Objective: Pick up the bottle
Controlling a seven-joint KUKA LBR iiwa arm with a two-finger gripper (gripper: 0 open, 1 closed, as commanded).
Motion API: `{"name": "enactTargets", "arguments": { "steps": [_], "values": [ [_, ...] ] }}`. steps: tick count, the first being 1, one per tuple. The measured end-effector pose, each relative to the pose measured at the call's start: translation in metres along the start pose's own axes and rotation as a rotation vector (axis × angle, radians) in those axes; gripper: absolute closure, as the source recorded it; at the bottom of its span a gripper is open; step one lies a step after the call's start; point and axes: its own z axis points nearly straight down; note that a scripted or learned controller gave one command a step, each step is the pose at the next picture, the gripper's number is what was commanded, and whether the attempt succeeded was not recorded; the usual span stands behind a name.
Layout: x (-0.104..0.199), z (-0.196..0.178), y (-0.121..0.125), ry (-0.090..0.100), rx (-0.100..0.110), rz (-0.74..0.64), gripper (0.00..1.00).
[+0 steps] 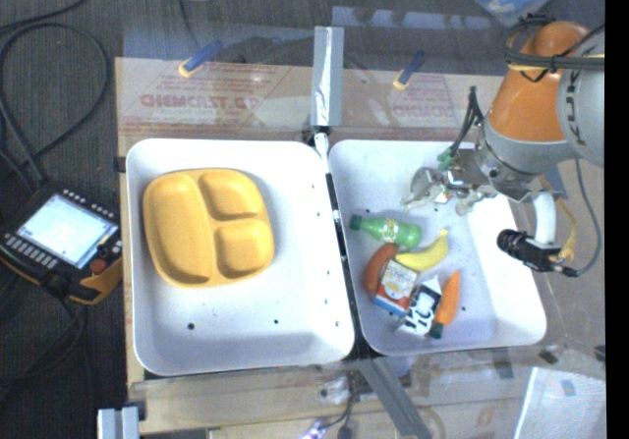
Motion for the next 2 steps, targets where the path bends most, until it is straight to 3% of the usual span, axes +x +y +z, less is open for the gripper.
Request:
{"name": "enactTargets", "arguments": {
  "steps": [1,2],
  "values": [
    [0.0232,0.1055,-0.0634,-0.003,-0.016,0.139,0.00],
    [0.0240,0.0956,-0.0622,-0.002,-0.018,0.138,1.00]
  ]
}}
